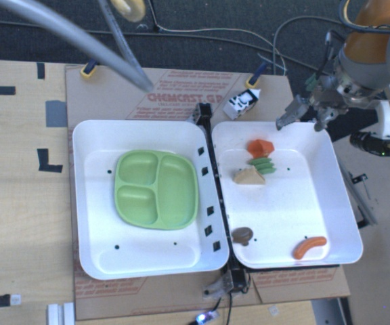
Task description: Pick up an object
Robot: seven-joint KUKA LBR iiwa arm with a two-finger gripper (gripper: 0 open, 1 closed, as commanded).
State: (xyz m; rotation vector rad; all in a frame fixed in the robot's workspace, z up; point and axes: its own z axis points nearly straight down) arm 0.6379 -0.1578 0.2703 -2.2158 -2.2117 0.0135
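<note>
My gripper (pixel 305 116) hangs over the far right corner of the right bin (pixel 330 181), open, with nothing between its fingers. In that bin lie a red-orange block (pixel 261 146), a green ridged piece (pixel 263 164) just below it, and a tan wedge (pixel 248 176) touching the green piece. A brown lump (pixel 242 235) sits near the bin's front left corner, and an orange sausage (pixel 309 246) lies at the front right. All of these objects are well apart from the gripper.
The left bin (pixel 93 181) holds a green divided plate (pixel 157 188). A black divider with clips (pixel 212 181) runs between the bins. A small black-and-white object (pixel 241 101) lies on the cardboard behind the right bin. Cables trail across the dark surface at the back.
</note>
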